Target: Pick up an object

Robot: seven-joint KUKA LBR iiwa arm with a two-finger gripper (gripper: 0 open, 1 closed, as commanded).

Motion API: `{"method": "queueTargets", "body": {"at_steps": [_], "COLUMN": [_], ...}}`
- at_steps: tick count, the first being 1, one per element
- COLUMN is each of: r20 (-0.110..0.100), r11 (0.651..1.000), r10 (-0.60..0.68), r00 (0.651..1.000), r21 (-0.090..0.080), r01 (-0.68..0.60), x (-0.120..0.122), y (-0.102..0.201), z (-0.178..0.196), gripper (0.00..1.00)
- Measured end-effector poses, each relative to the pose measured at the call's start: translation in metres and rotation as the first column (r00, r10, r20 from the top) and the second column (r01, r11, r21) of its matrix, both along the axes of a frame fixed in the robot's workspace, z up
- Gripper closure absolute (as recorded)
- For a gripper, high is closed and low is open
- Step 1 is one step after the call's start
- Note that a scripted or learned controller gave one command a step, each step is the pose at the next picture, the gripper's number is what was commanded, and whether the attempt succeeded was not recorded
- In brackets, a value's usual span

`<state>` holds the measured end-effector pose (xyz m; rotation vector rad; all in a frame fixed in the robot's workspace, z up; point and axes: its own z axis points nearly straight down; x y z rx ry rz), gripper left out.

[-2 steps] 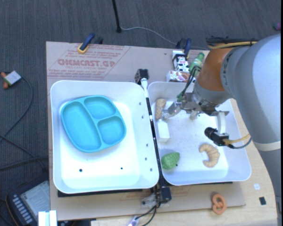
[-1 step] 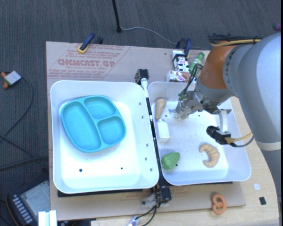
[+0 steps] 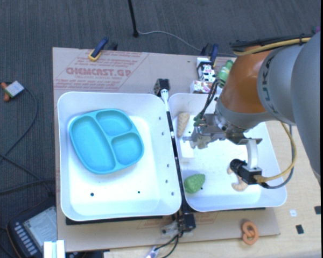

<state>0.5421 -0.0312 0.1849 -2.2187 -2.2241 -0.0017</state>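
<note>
My gripper (image 3: 198, 137) hangs low over the left part of the right bin (image 3: 274, 199), below the arm's orange band. Just up and left of it lies a cream cone-shaped object (image 3: 182, 122), close to the gripper's tip. A flat white piece (image 3: 186, 150) lies right under the gripper's left side. A green lumpy object (image 3: 194, 183) rests near the bin's front left corner. A small tan object (image 3: 238, 185) lies toward the front right, partly behind a black cable fitting. I see nothing held in the gripper.
The left bin (image 3: 75, 198) holds a blue divided plate (image 3: 106, 140). The ridge where the two bins meet (image 3: 174, 149) runs just left of the gripper. Small boxes and a green bottle (image 3: 223, 71) stand behind the right bin. An orange ring (image 3: 250, 231) lies on the cardboard in front.
</note>
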Motion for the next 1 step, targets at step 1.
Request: {"method": "queueTargets", "body": {"at_steps": [1], "r20": [-0.003], "r11": [1.0], "r10": [-0.001], "r00": [1.0], "r21": [-0.001], "r01": [0.001], "x": [-0.0008], "y": [-0.0008], "z": [-0.001], "gripper": [0.0]}}
